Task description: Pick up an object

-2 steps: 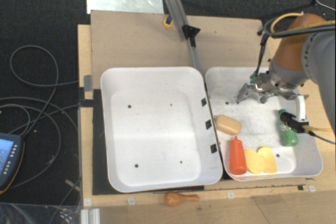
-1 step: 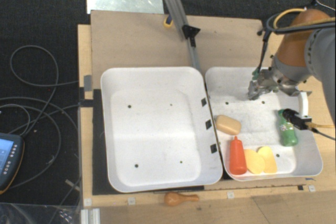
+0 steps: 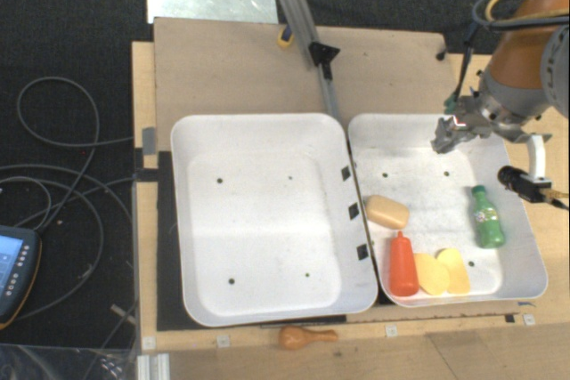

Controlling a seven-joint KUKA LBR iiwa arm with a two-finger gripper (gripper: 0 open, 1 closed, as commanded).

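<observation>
The right bin [image 3: 419,165] holds a tan block [image 3: 386,212] near its left wall, an orange-red bottle [image 3: 403,264] at the front, two yellow pieces [image 3: 443,272] beside it, and a green bottle [image 3: 487,216] toward the right wall. My gripper [image 3: 444,139] hangs over the bin's far right part, well above and behind the green bottle. Nothing shows between its fingertips, and their spacing is too small to read.
The left bin [image 3: 267,218] lies beside the right one. A grey pole [image 3: 298,9] slants across the bench from the top. An orange-brown object [image 3: 307,335] rests on the bench in front of the bins. Cables and a tablet [image 3: 13,271] lie on the floor at left.
</observation>
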